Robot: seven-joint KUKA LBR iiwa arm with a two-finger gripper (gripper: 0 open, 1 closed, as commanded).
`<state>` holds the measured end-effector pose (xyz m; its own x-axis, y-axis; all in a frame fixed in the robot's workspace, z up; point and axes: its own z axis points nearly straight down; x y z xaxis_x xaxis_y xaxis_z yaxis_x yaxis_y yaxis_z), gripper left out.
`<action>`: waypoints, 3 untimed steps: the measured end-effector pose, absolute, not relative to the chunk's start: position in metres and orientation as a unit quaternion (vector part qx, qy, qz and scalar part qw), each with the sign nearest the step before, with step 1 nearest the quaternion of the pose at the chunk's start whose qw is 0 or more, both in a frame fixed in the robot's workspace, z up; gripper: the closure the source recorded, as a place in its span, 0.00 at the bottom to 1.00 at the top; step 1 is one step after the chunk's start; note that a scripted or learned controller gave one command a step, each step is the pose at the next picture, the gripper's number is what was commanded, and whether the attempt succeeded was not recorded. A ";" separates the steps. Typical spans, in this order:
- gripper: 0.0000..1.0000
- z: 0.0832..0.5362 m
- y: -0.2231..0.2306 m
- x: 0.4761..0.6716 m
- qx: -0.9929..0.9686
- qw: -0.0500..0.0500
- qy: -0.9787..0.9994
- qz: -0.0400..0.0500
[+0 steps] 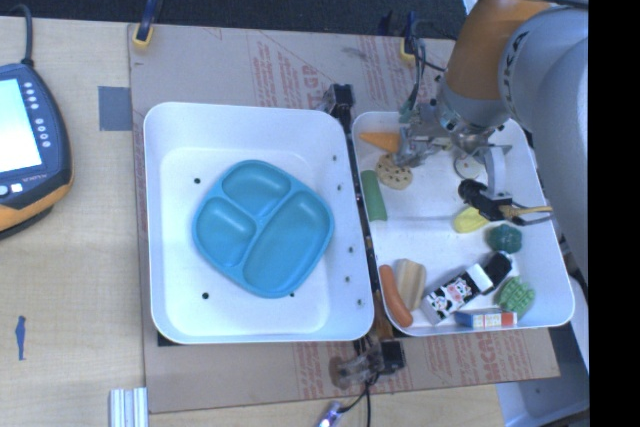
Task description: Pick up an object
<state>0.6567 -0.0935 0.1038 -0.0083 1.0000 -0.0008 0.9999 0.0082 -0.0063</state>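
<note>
The wooden table (75,275) carries a sheet of brown cardboard (250,65), and on it two shallow white bins sit side by side, their rims touching. The grey arm (555,105) with its orange band reaches in from the right over the far end of the right bin (432,217). The left bin (178,307) holds one thing: a blue divided plate (263,227) lying flat near its middle. A teach pendant (22,147) with a lit screen rests on the table at the left edge, well apart from the bins.

The end effector (412,153) hangs low over the far left part of the right bin, just above a round brown cookie (395,177). From this angle I cannot tell whether it is apart or together, and nothing shows clamped in it. An orange wedge (377,141) lies just beyond the cookie, near the bin's far wall.

A green stick-shaped piece (373,196) lies along the left wall, near the cookie. At the near end lie a hot dog sausage (393,296) and, touching it, a tan bread piece (410,274). Beside them rests a black-and-white cow-patterned block (452,296), with a small marker-like tube (487,319) against the near wall. A light green knobbly piece (516,295) sits in the near right corner, a dark green piece (506,238) beyond it, and a yellow lemon (469,220) next to that.
</note>
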 end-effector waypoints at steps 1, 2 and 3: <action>1.00 0.121 -0.131 0.592 -0.706 0.001 -0.709 0.002; 1.00 0.192 -0.213 0.607 -0.706 0.000 -0.708 0.001; 1.00 0.133 -0.214 0.651 -0.705 -0.014 -0.709 -0.007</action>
